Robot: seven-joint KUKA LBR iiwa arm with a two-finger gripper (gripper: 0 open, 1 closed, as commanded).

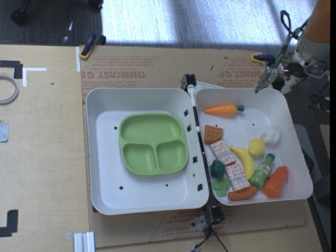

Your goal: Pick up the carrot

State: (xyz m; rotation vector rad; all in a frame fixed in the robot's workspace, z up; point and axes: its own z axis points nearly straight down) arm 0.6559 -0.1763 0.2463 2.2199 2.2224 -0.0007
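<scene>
Carrot [221, 109]: lies alone near the right bin's [290, 121] far edge, so I can reach it cleanly.
Gripper [271, 80]: hovers over that bin's far right corner, holding nothing; whether it's apart or together, I cannot tell.

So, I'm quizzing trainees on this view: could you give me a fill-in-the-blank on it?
1. The carrot lies in the ____ bin.
2. The green tray has ____ compartments.
3. The banana is ____ in colour.
4. The claw hovers beyond the right bin's ____ edge.

Answers: right; three; yellow; far
</scene>
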